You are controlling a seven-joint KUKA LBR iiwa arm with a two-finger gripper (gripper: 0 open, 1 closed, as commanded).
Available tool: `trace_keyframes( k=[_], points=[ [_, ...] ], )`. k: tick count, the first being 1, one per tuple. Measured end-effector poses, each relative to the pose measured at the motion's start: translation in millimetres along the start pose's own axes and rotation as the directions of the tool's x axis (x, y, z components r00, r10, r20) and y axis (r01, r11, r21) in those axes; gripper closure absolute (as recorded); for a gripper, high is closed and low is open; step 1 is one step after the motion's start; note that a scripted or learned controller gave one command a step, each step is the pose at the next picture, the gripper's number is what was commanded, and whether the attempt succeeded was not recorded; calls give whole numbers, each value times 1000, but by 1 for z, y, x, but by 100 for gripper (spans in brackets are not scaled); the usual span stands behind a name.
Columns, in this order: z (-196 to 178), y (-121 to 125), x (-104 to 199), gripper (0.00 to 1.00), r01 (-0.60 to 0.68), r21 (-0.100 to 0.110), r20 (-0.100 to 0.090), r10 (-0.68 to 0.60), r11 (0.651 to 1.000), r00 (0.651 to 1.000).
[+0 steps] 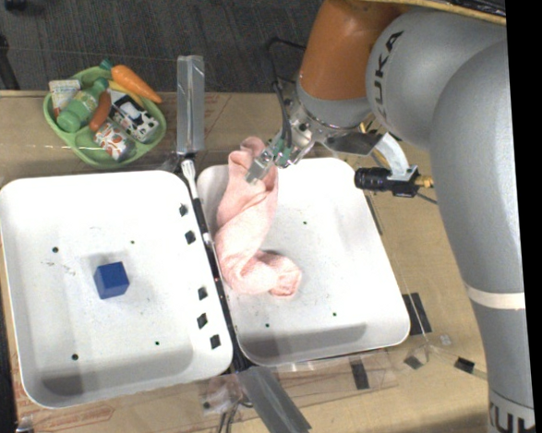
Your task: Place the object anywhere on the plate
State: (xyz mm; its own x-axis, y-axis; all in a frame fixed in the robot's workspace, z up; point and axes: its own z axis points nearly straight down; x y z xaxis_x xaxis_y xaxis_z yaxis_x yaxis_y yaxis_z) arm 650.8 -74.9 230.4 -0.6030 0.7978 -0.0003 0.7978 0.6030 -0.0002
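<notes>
Wooden bench (246, 120), two white bins: the gripper (269, 161) pinches the pink cloth (246, 236) and looks mid-lift; next it needs a plate.

Even, bright overhead light falls on two white bins, the left bin (34, 274) and the right bin (349, 279), whose floors read near-white with little texture. Soft grey shadow pools along the near inner walls of both, and a faint shadow sits beside the blue cube (112, 278). The pink cloth (249, 236) casts a slight dark edge on the bin floor beneath it. A broad sheen runs across the arm (448, 97), its grey shell brightest at upper right. The dark floor (147, 25) at top stays dim and grainy. Focus is moderate throughout; fine detail in the green bowl (67, 142) is soft and blocky.
</notes>
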Motion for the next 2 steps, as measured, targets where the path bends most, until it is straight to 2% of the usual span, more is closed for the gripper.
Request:
trace_keyframes(
  k=[1, 2],
  points=[
    [-1, 2, 1, 100, 7, 0, 0, -7, 1000, 1000],
    [6, 24, 55, 100, 403, 2, -3, -403, 915, 915]
  ],
)
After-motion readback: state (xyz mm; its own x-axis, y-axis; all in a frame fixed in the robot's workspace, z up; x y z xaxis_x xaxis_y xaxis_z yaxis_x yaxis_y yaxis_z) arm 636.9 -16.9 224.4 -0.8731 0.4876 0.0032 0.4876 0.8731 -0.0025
